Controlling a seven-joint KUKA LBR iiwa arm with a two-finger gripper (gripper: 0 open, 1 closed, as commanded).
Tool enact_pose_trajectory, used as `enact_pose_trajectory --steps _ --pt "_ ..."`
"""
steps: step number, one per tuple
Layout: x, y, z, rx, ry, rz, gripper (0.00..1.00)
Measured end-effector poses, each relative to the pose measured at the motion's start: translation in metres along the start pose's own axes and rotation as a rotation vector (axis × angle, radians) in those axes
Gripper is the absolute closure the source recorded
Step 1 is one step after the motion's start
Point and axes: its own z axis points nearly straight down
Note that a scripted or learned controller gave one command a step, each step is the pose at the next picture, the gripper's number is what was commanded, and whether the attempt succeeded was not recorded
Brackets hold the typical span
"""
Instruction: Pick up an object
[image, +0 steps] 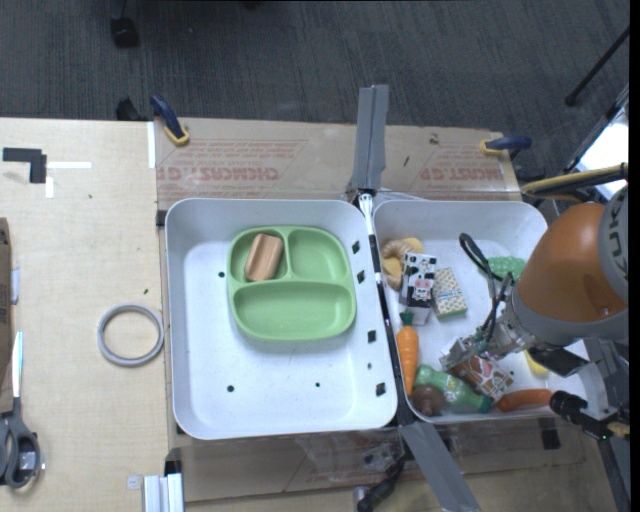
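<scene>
Now | pincer (478, 352) low in rt bin (520, 215), state: we can't tell | carrot (407, 356) likely light, stiff, smooth | we'd grip mid-body, across width

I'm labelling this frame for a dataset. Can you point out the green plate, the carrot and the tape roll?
Green plate (300, 310): camera view, bare lower compartment.
Carrot (407, 355): camera view, middle of its orange body.
Tape roll (104, 335): camera view, left side of the ring.
</scene>
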Motion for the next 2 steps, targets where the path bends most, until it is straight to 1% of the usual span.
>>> enact_pose_trajectory --steps 1,2 --pt "0.104 0.042 -0.097 0.005 0.001 0.027 1.00" --pt "0.096 0.114 -0.160 0.007 -0.001 0.003 1.00"
